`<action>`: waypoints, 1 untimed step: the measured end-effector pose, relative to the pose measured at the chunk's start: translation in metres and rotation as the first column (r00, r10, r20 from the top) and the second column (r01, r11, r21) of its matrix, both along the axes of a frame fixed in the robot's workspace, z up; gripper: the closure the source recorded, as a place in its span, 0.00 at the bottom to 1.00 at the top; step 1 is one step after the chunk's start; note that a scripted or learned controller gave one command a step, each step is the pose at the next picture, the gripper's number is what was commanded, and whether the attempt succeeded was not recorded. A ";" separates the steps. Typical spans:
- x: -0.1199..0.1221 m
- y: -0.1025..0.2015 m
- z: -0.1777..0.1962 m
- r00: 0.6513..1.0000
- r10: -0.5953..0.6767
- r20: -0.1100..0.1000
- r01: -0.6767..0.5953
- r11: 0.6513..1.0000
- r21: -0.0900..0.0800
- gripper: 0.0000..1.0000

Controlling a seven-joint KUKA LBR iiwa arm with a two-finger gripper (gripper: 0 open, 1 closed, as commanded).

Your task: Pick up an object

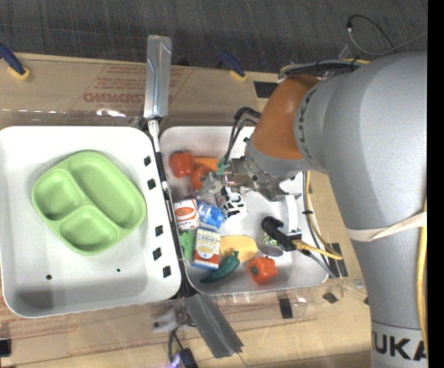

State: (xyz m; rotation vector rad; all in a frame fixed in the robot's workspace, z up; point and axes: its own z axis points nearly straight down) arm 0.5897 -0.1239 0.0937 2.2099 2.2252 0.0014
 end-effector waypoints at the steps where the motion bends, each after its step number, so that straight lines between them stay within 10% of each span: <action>1: 0.000 -0.001 0.008 1.000 0.001 -0.002 -0.001 1.000 -0.001 1.00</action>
